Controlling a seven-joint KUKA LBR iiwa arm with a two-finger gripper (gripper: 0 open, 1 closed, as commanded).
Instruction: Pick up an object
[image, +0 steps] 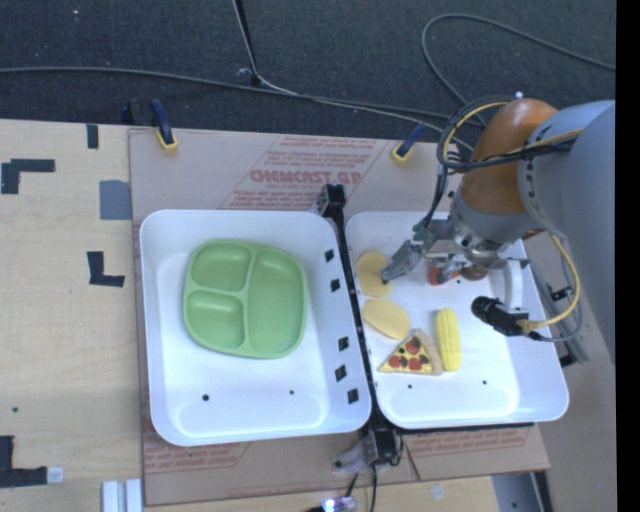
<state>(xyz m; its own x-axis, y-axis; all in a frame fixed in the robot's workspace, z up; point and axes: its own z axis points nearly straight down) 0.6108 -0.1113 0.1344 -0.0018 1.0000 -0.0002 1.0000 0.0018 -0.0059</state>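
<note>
My gripper (408, 258) hangs low over the right bin (500, 395), near its far left part, its dark fingers slightly spread and holding nothing that I can see. Nothing is lifted yet, so the pick is still all ahead of me.

The nearest candidates lie along the right bin's left wall: a pale yellow round slice (372, 272) just beside my fingertips, and a second yellow oval piece (387, 319) nearer the middle of that wall. Toward the near left corner sit a toy pizza slice (411, 356) and a corn cob (449, 338), close together and perhaps touching.

The left bin (165, 400) carries a green divided plate (245, 298), well apart from me.

Room is tight on my left: the divider where the two bins meet runs just beyond the round slice, so I judge a finger could strike that wall. The right bin's near right corner and right edge are open floor.
</note>
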